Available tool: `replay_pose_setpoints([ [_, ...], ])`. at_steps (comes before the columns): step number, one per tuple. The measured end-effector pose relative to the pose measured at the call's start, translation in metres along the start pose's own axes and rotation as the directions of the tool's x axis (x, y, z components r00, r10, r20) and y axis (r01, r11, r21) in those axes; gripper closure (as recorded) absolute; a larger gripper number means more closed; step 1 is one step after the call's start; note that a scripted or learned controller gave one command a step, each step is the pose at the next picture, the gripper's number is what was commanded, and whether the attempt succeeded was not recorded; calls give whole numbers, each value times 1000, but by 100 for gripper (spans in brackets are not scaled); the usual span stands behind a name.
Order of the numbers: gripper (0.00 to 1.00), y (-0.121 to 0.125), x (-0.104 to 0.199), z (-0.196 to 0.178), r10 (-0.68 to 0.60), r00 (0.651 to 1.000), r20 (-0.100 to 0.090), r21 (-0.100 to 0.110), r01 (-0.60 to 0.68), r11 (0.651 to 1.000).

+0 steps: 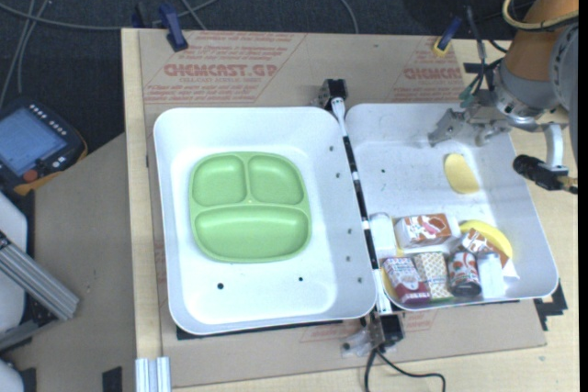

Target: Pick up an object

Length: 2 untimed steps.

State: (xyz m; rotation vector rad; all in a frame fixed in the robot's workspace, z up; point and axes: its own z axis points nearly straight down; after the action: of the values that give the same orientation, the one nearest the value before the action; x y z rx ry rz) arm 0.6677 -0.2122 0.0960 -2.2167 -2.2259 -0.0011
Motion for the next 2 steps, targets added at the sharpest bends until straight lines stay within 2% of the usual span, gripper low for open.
replay_pose_setpoints([
  [1,0,-43,-5,11,1,1000,-6,1,-1,1000],
  [2,0,-59,-4,11,2,1000,-3,1,-2,1000],
])
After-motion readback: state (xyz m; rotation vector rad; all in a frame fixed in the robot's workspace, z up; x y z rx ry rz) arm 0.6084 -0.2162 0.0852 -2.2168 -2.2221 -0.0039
